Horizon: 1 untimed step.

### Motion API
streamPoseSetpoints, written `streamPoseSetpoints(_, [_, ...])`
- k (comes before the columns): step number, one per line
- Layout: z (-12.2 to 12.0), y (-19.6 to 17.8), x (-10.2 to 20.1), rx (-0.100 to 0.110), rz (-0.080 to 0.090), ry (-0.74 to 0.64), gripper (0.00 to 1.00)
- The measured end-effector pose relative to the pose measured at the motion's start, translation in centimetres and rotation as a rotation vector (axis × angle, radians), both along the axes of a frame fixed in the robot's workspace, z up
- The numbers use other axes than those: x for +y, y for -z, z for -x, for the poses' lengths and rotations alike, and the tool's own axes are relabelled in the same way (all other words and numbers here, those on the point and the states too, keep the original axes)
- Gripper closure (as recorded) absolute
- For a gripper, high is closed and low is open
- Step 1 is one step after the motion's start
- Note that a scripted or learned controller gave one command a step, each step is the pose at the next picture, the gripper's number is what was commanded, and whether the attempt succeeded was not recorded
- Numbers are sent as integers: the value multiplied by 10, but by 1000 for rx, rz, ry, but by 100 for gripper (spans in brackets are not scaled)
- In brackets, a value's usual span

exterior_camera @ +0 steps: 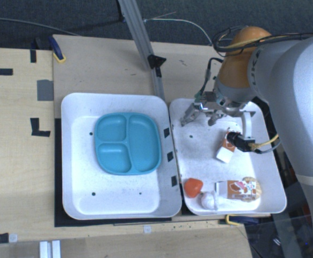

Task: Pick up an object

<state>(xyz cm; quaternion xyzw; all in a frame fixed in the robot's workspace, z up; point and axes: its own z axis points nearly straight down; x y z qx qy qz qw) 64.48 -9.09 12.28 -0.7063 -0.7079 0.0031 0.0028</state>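
My gripper [199, 119] hovers over the far part of the right bin [199, 144]. Its two fingers are spread open, and only bare bin floor lies between them. Along the near edge of that bin lie an orange-red lump [193, 186], a small white rounded object [208, 200] and a brown and orange printed packet [243, 189]. All three are well below the gripper in the view and apart from it.
The left bin [78, 160] holds a blue divided plate [128, 143]. A grey metal bar [140, 34] slants down to the bench behind the bins. The arm's bulk covers the right bin's far right corner.
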Motion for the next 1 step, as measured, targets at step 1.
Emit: streamPoseSetpoints(1, [-2, -15, 1, -6, 0, -2, 100])
